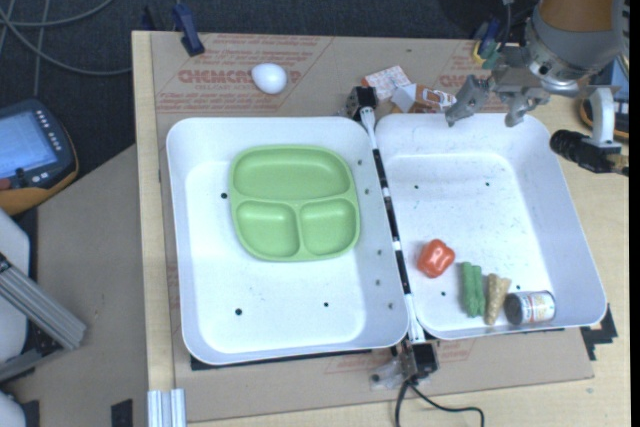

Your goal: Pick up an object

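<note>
While the grey two-finger gripper (493,107) hangs above the far rim of the right shallow white bin (560,205), its fingers (463,105) stand spread apart with nothing between them and touch no object. Four items lie near that bin's near edge: a red-orange pepper-shaped toy (435,258), a green pod-shaped toy (470,288), a tan cone (495,297), and a small metal can (530,307). The left white bin (200,295) holds a green three-compartment plastic plate (295,202).
</note>
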Robot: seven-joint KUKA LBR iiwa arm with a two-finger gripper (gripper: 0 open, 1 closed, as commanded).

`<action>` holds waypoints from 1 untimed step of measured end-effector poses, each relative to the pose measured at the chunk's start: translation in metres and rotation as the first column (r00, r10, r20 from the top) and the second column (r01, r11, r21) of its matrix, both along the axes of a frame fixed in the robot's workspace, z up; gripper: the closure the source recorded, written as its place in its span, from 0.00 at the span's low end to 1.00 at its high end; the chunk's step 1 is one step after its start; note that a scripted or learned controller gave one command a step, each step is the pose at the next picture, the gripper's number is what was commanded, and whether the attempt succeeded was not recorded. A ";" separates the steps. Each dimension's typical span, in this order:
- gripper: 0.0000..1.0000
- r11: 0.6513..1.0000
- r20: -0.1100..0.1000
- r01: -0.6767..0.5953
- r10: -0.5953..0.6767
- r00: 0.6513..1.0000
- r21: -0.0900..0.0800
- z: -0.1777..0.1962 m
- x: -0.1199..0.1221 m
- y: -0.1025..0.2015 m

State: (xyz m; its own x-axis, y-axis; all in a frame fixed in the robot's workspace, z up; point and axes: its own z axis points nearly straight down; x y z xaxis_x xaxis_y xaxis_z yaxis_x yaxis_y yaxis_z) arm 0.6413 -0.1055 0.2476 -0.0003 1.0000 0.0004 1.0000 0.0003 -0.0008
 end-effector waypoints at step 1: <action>0.00 1.000 0.003 0.001 -0.001 1.000 -0.002 -0.013 0.011 -0.040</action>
